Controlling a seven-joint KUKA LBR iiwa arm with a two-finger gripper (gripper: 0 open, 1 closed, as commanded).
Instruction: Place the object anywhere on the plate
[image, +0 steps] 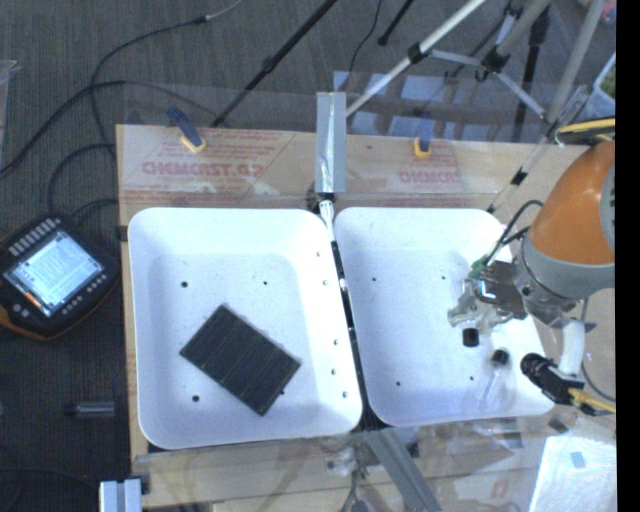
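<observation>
**Two white bins, one dark plate, arm at the right rim**

Two shallow white bins sit side by side on a pale counter whose back strip carries faded red lettering. Furthest left, off the counter on the grey carpeted floor, lies a handheld control pendant with a lit screen, a black cable curling away from it. Two small clamps, one blue and one yellow, grip the counter's rear edge.

The left bin holds a dark, ribbed rectangular plate, lying flat and turned at an angle, in the near half of the bin. A grey metal post stands at the back, at the seam between the bins.

The right bin shows bare white floor with a few small dark holes. Near its right side the pincer hangs low above the bin floor, a cluster of metal parts and wires; whether it is open or closed, or has anything in it, cannot be told from this angle. Just below it are two small dark pieces, too small to identify. No separate object for placing can be made out with certainty. Behind the pincer rises the arm's orange band over its grey wrist. Tripod legs cross the floor at the top right.
</observation>
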